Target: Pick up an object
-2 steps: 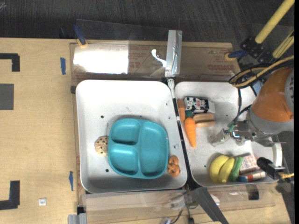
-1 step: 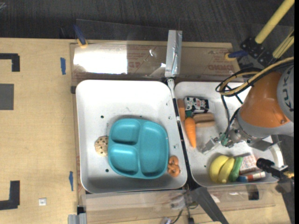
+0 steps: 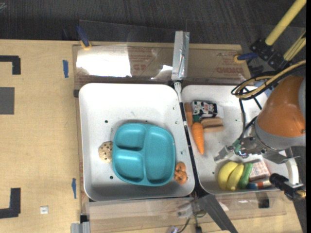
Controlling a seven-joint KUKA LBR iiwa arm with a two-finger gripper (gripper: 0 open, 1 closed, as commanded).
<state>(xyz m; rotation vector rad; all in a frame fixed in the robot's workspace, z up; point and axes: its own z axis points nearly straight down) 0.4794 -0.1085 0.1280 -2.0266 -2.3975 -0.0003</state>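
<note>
1. You see 2 white bins side by side on the worktop [image 3: 39, 130]: the left bin [image 3: 92, 106] and the right bin [image 3: 228, 93].
2. In the left bin lies a teal divided plate [image 3: 144, 153], with a cookie [image 3: 105, 151] touching its left edge and a small orange item [image 3: 181, 173] at its lower right corner.
3. In the right bin, a carrot [image 3: 198, 136] lies near the left wall, a tan block [image 3: 212, 124] just beside its top, and a black-and-white packet [image 3: 204, 108] above them.
4. A yellow banana bunch [image 3: 229, 174] sits at the front of the right bin, with a green item [image 3: 243, 174] and a pink-and-white box [image 3: 259, 169] just beside it.
5. The hand [image 3: 241, 148] hangs over the right bin, just above the bananas; you cannot tell from here how wide it stands, and nothing shows held in it.
</note>
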